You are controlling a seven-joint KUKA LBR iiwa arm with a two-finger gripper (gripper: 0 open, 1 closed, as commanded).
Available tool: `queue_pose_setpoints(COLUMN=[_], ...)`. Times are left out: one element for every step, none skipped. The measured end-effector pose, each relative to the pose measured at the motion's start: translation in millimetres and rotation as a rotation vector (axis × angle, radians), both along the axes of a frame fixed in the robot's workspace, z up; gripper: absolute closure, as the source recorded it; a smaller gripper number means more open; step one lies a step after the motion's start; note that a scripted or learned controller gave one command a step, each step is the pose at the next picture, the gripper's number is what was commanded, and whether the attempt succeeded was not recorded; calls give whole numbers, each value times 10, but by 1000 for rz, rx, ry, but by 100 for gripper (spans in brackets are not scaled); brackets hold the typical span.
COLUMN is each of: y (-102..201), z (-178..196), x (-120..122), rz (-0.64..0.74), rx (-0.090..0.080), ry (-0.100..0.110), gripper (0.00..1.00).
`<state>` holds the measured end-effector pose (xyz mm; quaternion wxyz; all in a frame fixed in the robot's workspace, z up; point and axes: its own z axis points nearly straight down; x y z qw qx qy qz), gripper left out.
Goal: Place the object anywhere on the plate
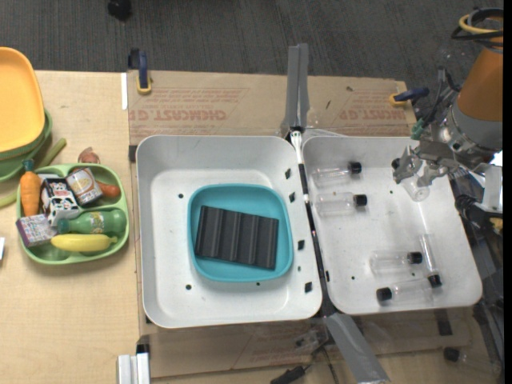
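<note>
A teal square plastic plate carries a dark grey ribbed rectangular block. Both shallow white plastic bins sit on brown cardboard. Clear vials have black caps.

Far left: green divided tray with toy carrot, banana, small packets. Stacked yellow-green plates beyond. Blue clamp on cardboard.

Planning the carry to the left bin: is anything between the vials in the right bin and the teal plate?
The raised rims where the two bins meet, under the grey bar, lie between the vials and teal plate. A dark ridged block covers the plate's middle.
</note>
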<state>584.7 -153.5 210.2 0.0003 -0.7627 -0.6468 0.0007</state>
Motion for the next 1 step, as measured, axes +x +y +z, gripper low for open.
queue_pose_setpoints(y=[-1], z=[1], x=[0], rz=[0], rx=[0], ry=[0], gripper=[0])
